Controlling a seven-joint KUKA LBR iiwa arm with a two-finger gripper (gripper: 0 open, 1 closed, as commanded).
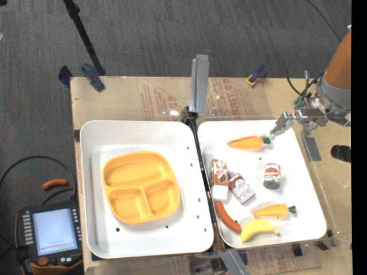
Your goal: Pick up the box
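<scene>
Two white bins sit side by side on the surface (143,99); the right bin (304,211) serves as landmark. At its near edge lie a banana (257,231) and a sausage (227,216), with a carrot (273,211) just behind the banana. Toward the bin's middle lies the box (241,188), flat, close beside a brown carton (219,178). A small can (272,176) stands to the box's right. A second carrot (248,143) lies by the far wall. Above the bin's far right corner hangs the end effector (295,122), holding nothing; how wide it stands cannot be told. The left bin (92,136) carries a yellow tray (141,185).
</scene>
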